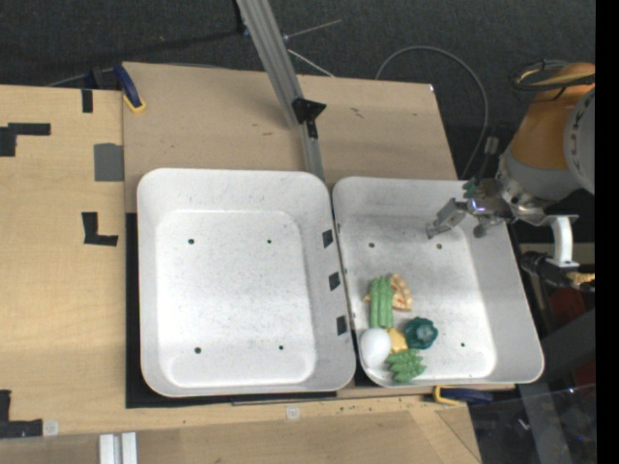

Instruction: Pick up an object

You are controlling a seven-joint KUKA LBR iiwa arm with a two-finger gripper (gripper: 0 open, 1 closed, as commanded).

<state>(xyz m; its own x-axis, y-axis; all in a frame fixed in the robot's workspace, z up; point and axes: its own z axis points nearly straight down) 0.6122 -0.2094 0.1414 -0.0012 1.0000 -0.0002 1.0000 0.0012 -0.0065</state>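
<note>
A: Where is the pincer point(453, 220)?

B: Over the right bin point(484, 288), near its far right corner, low above bare floor. Its two fingers point(441, 225) stand a little apart, spread narrowly, with nothing between them. It carries nothing.

A: And the things it could take?

B: All bunched at the near left corner of that same bin, well apart from the pincer. A long green piece point(382, 303) lies just beside a small tan piece point(400, 293); nearer the front edge sit a white egg-shaped piece point(374, 341), a dark teal round piece point(421, 333) and a knobbly green piece point(406, 363).

A: Why heaped there?

B: My guess: the bin floor slopes toward its walls, so loose things slide into the corner. The left bin point(232, 278) shows just its speckled floor.

A: Which way does the long green one point?

B: Its long axis runs from the bin's far edge toward its near edge, roughly parallel to the divide between the bins. Closing across its narrow width looks the likeliest grasp, though its neighbours crowd it.
</note>
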